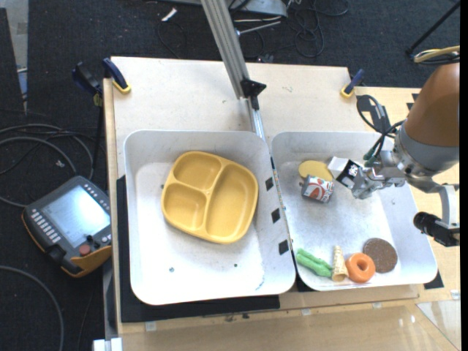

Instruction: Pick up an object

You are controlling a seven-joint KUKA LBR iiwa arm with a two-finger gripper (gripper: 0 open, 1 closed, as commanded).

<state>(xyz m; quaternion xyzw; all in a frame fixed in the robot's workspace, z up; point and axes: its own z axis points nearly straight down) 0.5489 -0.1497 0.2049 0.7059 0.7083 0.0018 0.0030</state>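
Pale bench (183,86) carrying two shallow white bins side by side, on dark carpet strewn with cables; a teach pendant (69,225) lies off the bench's left edge. Left bin (146,269): yellow divided plate (210,196) at centre. Right bin (417,254): small can (318,189) and yellow disc (314,170) near the far-left corner; green piece (313,262), orange ring (360,267), brown disc (380,254) along the near edge. Hand (360,183) just right of the can; whether wide or narrow cannot be told
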